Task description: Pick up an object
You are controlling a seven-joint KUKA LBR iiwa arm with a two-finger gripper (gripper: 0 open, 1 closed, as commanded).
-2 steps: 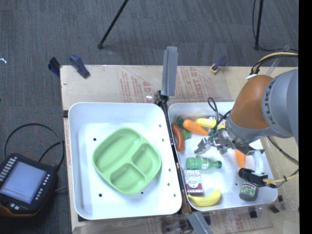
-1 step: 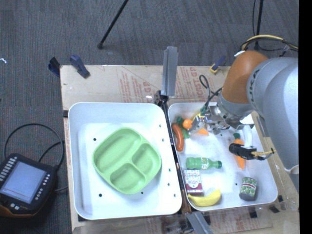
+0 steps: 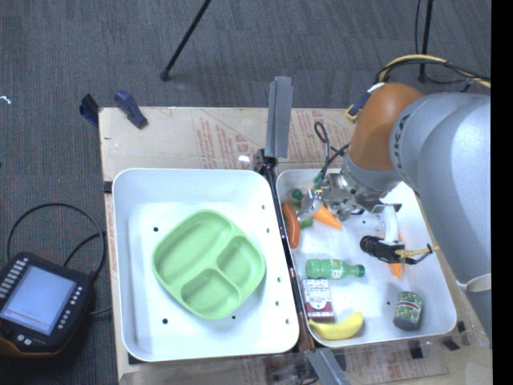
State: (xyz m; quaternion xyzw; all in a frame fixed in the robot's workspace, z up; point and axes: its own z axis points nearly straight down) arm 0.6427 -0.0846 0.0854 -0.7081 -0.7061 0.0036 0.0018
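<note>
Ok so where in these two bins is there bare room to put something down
Left bin: bare white floor rings the green divided plate, widest along the top and bottom edges. Right bin: crowded. The gripper works by the orange carrot; the green bottle, banana and can leave one patch, between bottle and can.

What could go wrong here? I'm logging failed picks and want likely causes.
Two risks:
1. The gripper is low in the right bin's crowded far corner, where an orange carrot-like piece and a sausage-like toy lie close; it may nudge them.
2. It is close to the bin's wall, so contact seems possible.
</note>
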